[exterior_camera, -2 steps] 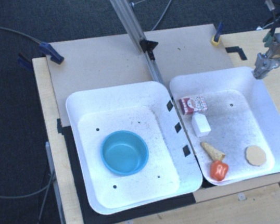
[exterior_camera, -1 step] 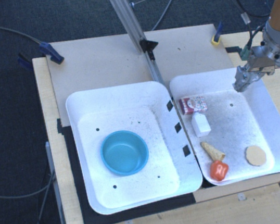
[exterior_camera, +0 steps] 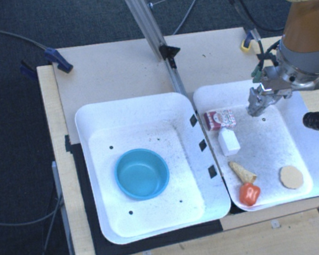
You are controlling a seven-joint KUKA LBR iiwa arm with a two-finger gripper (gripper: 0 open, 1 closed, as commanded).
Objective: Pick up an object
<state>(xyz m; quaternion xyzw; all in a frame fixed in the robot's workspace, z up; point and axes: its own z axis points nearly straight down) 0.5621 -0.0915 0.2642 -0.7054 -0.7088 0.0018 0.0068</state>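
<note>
Several candidate objects are found in the right bin (exterior_camera: 313, 189): a red-and-white carton (exterior_camera: 220, 119) at its far left, a small white block (exterior_camera: 229, 141) just near of it, a tan cone-shaped piece (exterior_camera: 243, 171) and a red pepper-like item (exterior_camera: 249, 193) at the near left edge, and a round tan disc (exterior_camera: 291, 177) toward the near right. A blue bowl (exterior_camera: 142, 173) is seen alone in the left bin (exterior_camera: 108, 222). The approach step is judged to be in hand: nothing is seen held. The gripper (exterior_camera: 257, 106) is placed over the far part of the right bin, just right of the carton, and whether it is parted or closed cannot be told from this slant. A sideways shift over the chosen object and a descent would be called for next. The arm (exterior_camera: 305, 23) is brought in from the far right, its wrist bent down toward the bin, above the tabletop (exterior_camera: 114, 71)
</note>
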